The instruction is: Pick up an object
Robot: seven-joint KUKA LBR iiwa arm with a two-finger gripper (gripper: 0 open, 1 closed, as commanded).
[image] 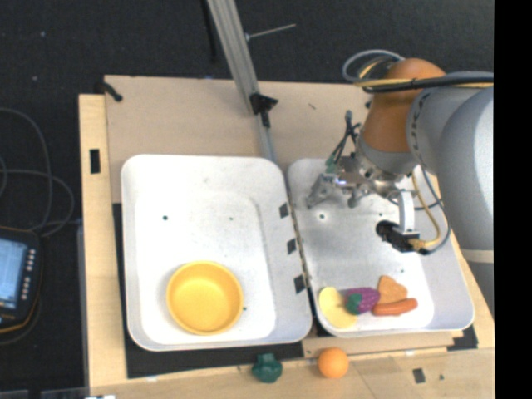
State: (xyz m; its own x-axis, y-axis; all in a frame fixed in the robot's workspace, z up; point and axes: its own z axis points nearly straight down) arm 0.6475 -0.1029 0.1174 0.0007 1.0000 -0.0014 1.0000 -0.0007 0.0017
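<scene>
Nearest the camera, on the bench [208, 372] in front of the bins, lie a green toy [267, 368] and an orange ball [332, 362], both outside the bins. Just behind them, in the near corner of the right bin [366, 223], sits a tight cluster: a pale yellow piece [332, 306], a purple piece [362, 299], an orange wedge [391, 289] and a red-orange carrot-like piece [394, 308], touching or nearly so. That carrot piece lies with its long axis roughly across the view, left to right.

The gripper [332, 185] hangs over the far part of the right bin, at its left side, with nothing between its fingers; whether they are spread or closed I cannot tell from this slant. The cluster lies toward the camera and somewhat to the right of the gripper, well apart from it, with bare bin floor between.

A yellow bowl [204, 297] stands alone in the near part of the left bin [199, 189], with free room all round it.

My judgement: the reach has not begun. The cluster is the closer target but crowds the bin wall, so the fingers would have little room on the near side.
</scene>
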